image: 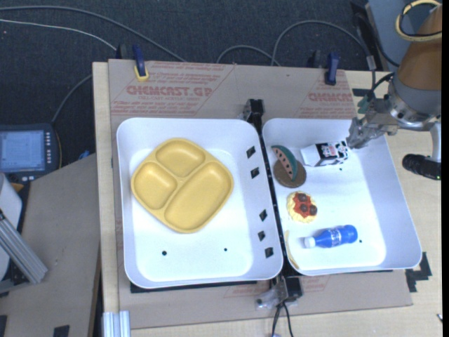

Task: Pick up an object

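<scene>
I'm hovering the claw [358, 136] over the far side of the right bin [393, 209], just right of the small white-and-black box [324, 153]. I cannot tell its state from here. I'm judging the box the nearest target: centring over it, descending straight, keeping clear of the brown wedge [287, 166] to its left.

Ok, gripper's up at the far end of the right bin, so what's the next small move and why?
Probably a short drop toward the small white box. The gripper sits just beside its right end, nothing visibly between its fingers, and that box is the nearest item, lying apart from the others.
</scene>
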`<move>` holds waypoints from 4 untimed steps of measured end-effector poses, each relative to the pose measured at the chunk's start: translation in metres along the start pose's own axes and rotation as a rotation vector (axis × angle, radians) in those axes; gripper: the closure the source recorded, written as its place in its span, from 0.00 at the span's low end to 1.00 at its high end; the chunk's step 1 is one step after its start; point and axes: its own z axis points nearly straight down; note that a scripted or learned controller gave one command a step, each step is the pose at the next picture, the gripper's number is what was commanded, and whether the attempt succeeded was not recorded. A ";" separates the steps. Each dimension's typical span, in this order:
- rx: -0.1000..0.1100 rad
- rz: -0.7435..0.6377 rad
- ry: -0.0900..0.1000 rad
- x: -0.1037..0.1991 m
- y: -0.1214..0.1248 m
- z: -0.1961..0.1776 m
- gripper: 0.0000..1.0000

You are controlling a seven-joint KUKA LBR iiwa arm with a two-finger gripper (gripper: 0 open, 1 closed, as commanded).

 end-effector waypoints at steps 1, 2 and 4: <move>0.000 0.000 -0.001 -0.006 -0.001 -0.046 1.00; 0.002 0.000 0.000 -0.006 0.000 -0.098 1.00; 0.011 -0.003 0.004 0.081 -0.014 -0.069 1.00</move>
